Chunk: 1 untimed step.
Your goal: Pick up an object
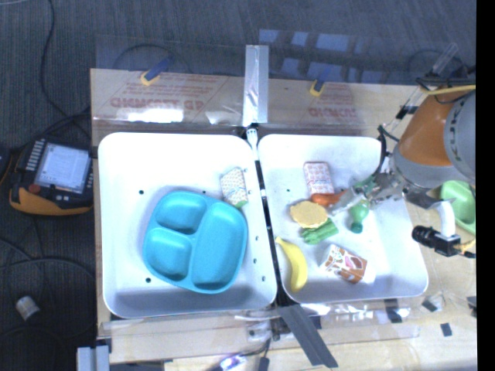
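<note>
Arm: my orange-banded wrist (433, 134) rides highest, over the right bin (402, 280).
Gripper (370, 194): finger state, I cannot tell.
Targets: green bottle (356, 218) just beside it; carrot (329, 199), cookie (309, 213), green pepper (320, 231) crowded together.
Risk: I judge a descent may nudge neighbours or close on nothing.
</note>
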Tool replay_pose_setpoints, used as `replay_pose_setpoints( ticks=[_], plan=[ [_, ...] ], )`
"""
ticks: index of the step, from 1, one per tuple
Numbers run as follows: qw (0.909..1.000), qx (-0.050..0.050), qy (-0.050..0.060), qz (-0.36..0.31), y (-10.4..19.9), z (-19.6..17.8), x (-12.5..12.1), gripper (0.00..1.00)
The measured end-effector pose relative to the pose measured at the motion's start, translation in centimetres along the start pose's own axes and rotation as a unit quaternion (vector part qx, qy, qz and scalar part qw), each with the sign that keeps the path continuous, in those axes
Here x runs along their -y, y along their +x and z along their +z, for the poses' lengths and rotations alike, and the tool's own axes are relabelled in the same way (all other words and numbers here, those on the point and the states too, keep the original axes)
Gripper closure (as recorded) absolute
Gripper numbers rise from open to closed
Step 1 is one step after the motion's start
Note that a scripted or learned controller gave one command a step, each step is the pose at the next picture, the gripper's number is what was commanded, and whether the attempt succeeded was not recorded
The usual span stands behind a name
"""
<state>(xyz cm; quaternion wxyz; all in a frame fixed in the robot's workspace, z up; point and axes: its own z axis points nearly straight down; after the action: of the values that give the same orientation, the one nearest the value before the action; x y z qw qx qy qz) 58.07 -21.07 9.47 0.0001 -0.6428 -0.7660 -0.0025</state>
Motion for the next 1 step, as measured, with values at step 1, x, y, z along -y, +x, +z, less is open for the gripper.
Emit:
replay_pose_setpoints(
  ticks=[1],
  plan=[
    [1.0, 0.0, 0.001, 0.0, 0.08, -0.75, 0.04, 1.0]
  ],
)
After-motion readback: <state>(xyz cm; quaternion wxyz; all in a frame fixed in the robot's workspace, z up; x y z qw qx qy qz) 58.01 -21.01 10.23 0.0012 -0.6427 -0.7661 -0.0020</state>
